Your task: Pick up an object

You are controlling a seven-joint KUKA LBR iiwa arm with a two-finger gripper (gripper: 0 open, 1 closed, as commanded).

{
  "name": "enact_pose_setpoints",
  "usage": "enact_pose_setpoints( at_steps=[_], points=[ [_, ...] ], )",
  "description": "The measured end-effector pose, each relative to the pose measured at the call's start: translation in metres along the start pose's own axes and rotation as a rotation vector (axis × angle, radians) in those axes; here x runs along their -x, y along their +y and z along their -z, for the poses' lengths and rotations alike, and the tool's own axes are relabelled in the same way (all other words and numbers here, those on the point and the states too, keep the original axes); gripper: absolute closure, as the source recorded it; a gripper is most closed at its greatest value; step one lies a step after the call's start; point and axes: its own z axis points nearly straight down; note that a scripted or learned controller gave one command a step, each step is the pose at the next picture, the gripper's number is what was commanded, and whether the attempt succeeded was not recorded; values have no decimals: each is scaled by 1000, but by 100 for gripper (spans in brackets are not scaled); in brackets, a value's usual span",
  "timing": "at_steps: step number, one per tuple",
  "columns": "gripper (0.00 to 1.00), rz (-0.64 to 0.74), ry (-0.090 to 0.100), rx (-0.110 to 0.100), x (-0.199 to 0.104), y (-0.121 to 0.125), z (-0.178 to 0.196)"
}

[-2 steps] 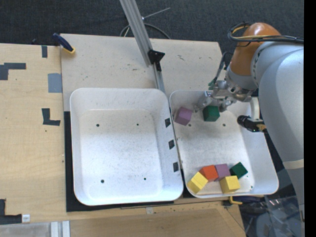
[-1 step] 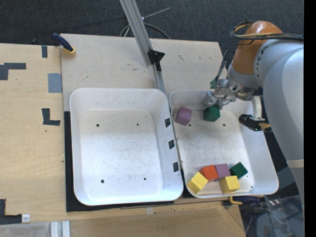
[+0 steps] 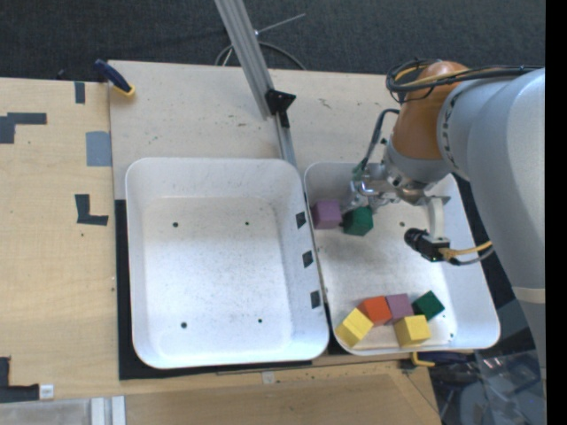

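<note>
Pincer [image 3: 361,204] sits low in the right bin [image 3: 469,304], directly over a green cube [image 3: 358,223] that touches a purple cube [image 3: 327,214]; whether it is open or closed I cannot tell. From this overhead view, my judgement is that the purple neighbour could be nudged or the green cube slip; 5 other cubes [image 3: 392,317] cluster at the near edge.

Taking the right bin [image 3: 461,264] as our landmark, we see two blocks [image 3: 328,214] side by side near its far left corner, five blocks [image 3: 394,317] clustered along its near wall, and another bin [image 3: 142,264] touching its left.
</note>
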Motion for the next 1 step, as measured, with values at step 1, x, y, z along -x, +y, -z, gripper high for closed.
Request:
enact_pose_setpoints(
  at_steps=[1],
  points=[
    [100, 4, 4, 6, -72, 36, 103]
  ],
)
